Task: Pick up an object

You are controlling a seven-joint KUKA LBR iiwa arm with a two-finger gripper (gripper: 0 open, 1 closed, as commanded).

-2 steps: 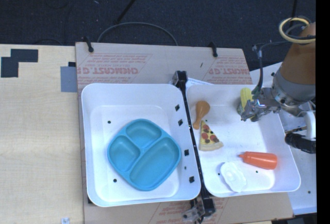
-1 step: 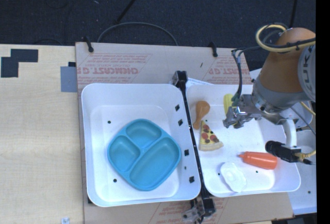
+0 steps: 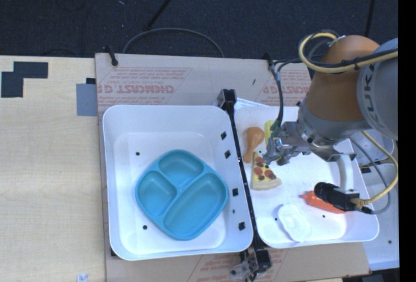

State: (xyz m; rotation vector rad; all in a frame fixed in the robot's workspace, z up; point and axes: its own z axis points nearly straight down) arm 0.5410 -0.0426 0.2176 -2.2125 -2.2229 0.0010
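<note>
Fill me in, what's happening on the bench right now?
The grey KUKA arm's end effector is low in the right white bin, just above a toy pizza slice and beside a tan drumstick toy. A white oval piece lies nearer the front. The left white bin holds a blue sectioned plate.

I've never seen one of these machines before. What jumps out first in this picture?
Probably the bright blue divided plate, lying alone in the left white bin. Next, the big grey arm with its orange band, reaching in from the right, its gripper low over the right bin. There it hangs by a toy pizza slice and a drumstick.
</note>
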